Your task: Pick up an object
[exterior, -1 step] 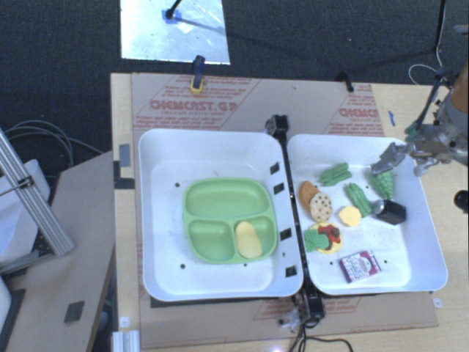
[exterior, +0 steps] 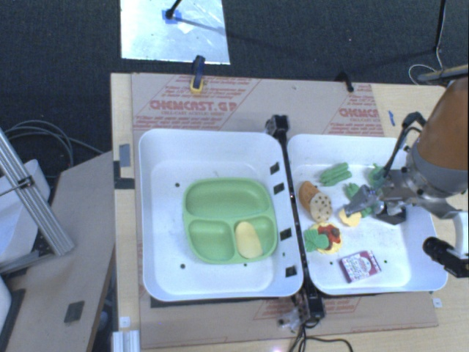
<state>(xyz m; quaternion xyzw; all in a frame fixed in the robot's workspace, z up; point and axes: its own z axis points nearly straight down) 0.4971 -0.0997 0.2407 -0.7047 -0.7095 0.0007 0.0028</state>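
Gripper [exterior: 357, 206] touches a yellow toy [exterior: 351, 217].

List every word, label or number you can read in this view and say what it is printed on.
"CHEMCAST. G P": red print on the brown board under the bins, behind the left bin; last letters uncertain.
Same red print repeated behind the right bin, too blurred to read.
Small red packet in the right bin: printing too small to read.
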